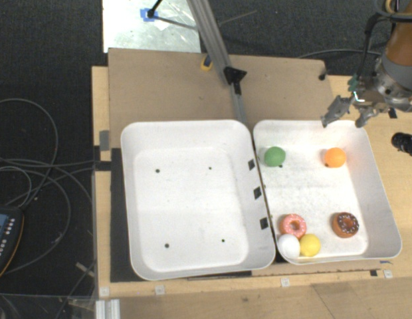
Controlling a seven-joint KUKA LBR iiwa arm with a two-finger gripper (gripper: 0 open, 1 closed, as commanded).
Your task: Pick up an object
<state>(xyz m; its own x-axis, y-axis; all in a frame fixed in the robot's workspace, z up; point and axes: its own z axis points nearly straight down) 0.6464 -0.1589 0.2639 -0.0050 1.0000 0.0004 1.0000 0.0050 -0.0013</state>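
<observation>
Orange ball (335,157) sits at 1 o'clock in the right bin (385,198), near the green ball (274,155). Gripper (349,114) above the bin's far rim, fingers apparently spread, holding nothing.

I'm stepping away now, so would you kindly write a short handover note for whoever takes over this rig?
Gripper: open, holding nothing, hovering over the far edge of the right bin.
Right bin contents: green ball at far left, orange ball nearest the gripper, pink donut, white ball and yellow ball clustered at the near left, chocolate donut at near right.
Done: nothing picked yet.
Left: descend, grasp one object, lift; the orange ball looks closest.
</observation>
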